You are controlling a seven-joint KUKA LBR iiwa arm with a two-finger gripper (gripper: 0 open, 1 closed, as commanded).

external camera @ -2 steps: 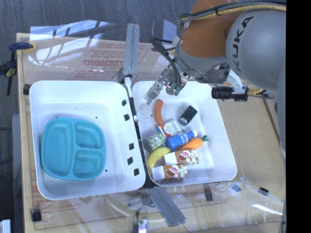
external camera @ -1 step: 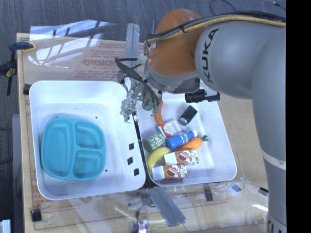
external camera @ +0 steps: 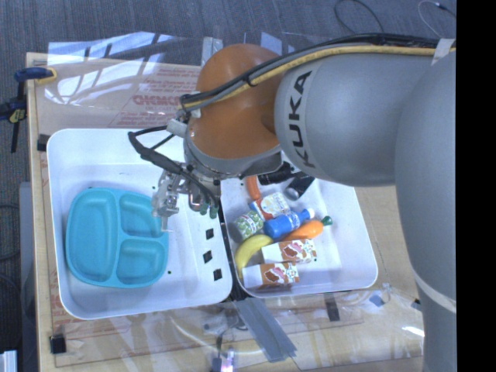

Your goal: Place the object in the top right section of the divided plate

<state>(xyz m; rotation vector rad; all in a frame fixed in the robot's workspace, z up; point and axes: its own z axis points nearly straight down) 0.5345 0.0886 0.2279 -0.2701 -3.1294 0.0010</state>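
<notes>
Over the left bin (external camera: 93, 301), the gripper (external camera: 166, 205) hangs at the right edge of the blue plate (external camera: 116, 239). Its fingers are too blurred to judge their opening or any load. Banana (external camera: 252, 248), bottle (external camera: 285, 223), carrot (external camera: 306, 230) and cartons (external camera: 280, 273) lie in the right bin (external camera: 353, 266).

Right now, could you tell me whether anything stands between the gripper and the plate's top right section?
Nothing visible does: the gripper is at the right edge of the divided plate, beside its bare top right section.
</notes>
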